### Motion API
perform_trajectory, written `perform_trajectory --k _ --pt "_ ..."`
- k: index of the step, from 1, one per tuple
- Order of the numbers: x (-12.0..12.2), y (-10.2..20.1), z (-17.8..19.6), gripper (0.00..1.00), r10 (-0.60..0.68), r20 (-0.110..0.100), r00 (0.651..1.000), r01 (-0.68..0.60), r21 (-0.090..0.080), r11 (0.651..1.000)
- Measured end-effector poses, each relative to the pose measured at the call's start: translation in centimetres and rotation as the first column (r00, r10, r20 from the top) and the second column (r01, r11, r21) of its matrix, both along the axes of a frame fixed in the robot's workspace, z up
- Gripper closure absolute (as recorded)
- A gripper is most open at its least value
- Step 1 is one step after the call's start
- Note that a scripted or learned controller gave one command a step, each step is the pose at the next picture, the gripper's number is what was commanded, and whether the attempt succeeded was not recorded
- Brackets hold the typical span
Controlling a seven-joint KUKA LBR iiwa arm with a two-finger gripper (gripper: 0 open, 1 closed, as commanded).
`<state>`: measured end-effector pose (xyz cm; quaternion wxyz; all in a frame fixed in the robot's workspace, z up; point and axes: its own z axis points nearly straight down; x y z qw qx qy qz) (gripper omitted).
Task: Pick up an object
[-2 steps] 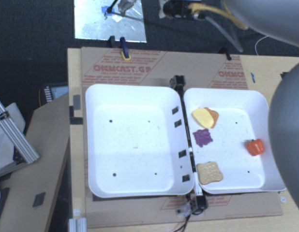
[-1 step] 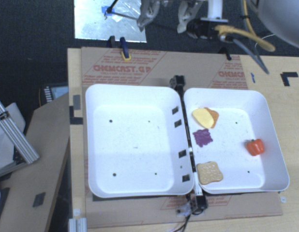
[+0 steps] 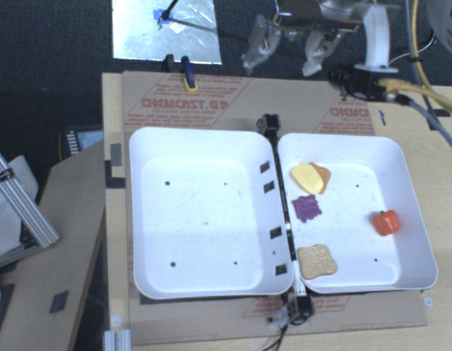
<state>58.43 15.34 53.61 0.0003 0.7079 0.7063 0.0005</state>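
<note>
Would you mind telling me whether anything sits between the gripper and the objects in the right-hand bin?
Nothing visible does. The gripper hangs open above the bench's far edge, and the yellow piece, purple piece, orange pepper and toast slice lie uncovered in the right bin.

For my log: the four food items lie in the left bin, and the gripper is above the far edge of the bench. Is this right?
Not quite. The camera view shows the four food items in the right bin, not the left. The gripper is indeed above the bench's far edge.

Metallic grey hand (image 3: 288, 53) with two pale fingers (image 3: 259, 50) (yellow cables trailing nearby).
</note>
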Motion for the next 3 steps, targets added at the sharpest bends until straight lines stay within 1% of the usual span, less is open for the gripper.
perform_trajectory --k 1,2,3 --pt "0.6 8.6 -0.2 0.0 0.014 0.0 1.0 -0.014 0.003 1.0" --pt "0.7 8.2 1.0 1.0 0.008 0.003 1.0 -0.008 0.002 1.0" --pt "-6.1 -4.9 -8.0 1.0 -0.009 -0.011 1.0 0.009 -0.005 1.0"
